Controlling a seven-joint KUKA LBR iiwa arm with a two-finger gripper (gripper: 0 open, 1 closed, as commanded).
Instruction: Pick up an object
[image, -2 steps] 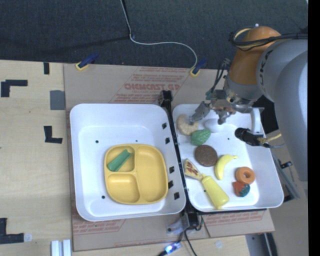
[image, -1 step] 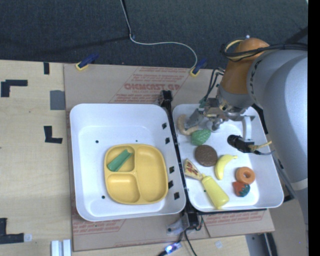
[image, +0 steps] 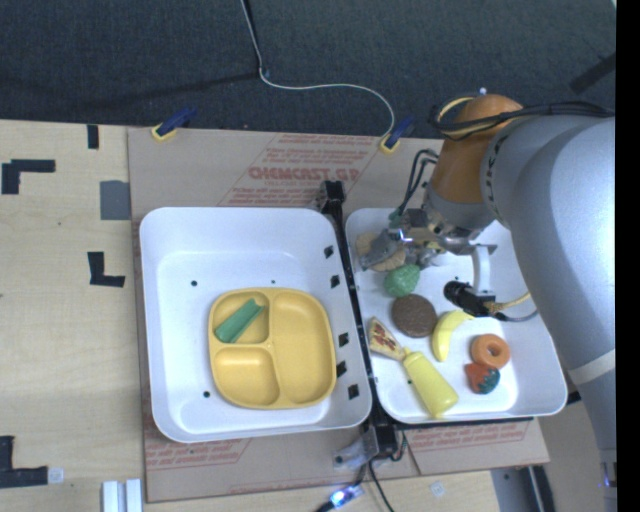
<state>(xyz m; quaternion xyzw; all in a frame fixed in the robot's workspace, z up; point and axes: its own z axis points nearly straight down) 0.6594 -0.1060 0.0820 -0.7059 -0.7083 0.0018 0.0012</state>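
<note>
My gripper (image: 400, 240) is low in the right bin's (image: 540, 400) far corner; whether it is open or shut, I cannot tell. Just below it, touching or nearly so, a green rounded object (image: 404, 279), smooth, likely to roll or slip sideways if pinched off-centre. Farther out: flat brown disc (image: 412, 316), curved banana (image: 447, 333), glossy yellow bottle (image: 430, 385). Crowding risks a nudge.

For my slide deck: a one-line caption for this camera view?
Gripper low in the right bin over toy food; yellow tray with green piece in left bin.
</note>
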